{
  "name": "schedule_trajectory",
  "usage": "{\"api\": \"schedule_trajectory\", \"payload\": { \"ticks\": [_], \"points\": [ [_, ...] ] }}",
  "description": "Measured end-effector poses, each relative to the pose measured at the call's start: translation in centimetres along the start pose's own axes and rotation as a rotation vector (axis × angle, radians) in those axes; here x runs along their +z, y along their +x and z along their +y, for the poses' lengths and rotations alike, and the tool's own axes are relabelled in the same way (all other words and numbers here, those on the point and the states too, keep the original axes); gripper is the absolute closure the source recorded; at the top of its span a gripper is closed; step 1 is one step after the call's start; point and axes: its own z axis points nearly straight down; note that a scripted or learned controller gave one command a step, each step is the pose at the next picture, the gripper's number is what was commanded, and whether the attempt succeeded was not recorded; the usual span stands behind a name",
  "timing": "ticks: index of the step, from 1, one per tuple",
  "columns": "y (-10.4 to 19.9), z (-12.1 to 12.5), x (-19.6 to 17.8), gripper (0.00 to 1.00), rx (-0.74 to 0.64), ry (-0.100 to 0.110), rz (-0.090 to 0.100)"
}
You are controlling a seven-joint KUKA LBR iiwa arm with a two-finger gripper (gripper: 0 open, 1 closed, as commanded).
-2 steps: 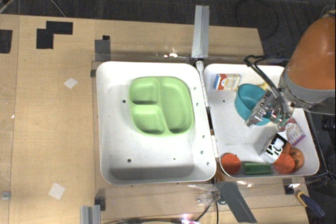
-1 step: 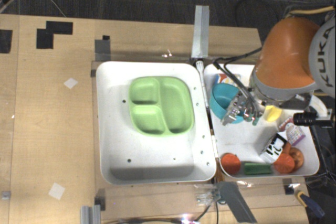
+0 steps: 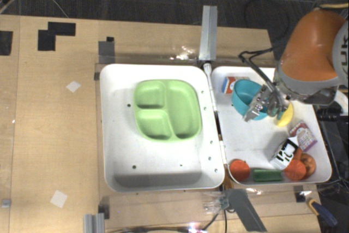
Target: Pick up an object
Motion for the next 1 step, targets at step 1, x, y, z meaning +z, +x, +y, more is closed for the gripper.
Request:
{"api": "schedule_trajectory", "payload": {
  "ticks": [1],
  "points": [
    [1.21, 10.97, -2.17, 1.0, 0.047, -0.006, 0.001]
  ]
}}
